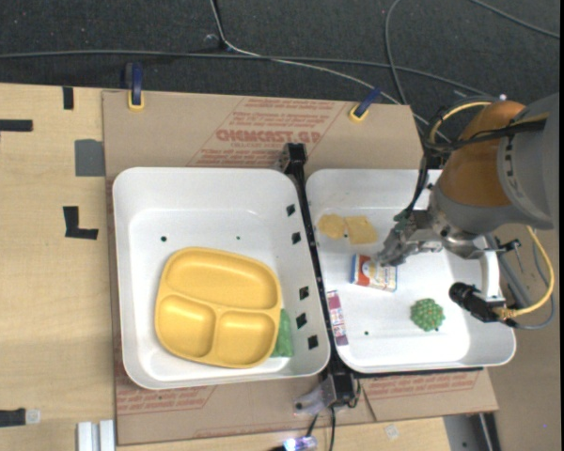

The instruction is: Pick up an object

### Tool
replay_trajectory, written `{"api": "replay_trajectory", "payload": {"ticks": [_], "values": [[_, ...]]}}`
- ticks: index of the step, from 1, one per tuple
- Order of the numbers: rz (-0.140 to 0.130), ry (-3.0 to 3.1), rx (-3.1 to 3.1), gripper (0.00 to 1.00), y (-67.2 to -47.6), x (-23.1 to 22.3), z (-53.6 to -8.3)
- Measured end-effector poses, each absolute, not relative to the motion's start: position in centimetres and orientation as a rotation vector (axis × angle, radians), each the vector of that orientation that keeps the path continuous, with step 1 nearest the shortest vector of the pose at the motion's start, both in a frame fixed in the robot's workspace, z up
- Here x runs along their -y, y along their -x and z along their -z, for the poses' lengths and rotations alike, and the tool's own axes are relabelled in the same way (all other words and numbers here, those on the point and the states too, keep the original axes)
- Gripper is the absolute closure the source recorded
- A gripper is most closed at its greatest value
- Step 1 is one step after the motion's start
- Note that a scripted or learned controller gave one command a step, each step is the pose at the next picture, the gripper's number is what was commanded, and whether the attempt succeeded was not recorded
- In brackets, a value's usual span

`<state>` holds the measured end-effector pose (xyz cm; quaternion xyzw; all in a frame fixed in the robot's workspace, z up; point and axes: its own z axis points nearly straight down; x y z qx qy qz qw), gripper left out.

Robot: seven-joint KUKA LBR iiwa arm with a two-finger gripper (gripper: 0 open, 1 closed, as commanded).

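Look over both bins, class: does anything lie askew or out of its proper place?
Yes. A green object is wedged between the yellow divided tray and the left bin's right wall, mostly hidden. In the right bin, a small purple packet lies against the left wall. Nothing looks spilled.

Red print runs across the brown cardboard sheet (263, 130) under the bins; its large line reads roughly "CHEMCAST", the smaller lines above it too small to read. The small red-and-white packet (374, 273) bears print, too blurred to read.
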<state>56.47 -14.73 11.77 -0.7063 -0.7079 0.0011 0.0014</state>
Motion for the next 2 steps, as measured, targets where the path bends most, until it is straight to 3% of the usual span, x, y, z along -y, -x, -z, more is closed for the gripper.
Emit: {"api": "replay_trajectory", "payload": {"ticks": [2], "values": [[0.004, 2.223, 2.226, 1.00, -56.6, 15.3, -23.9]]}}
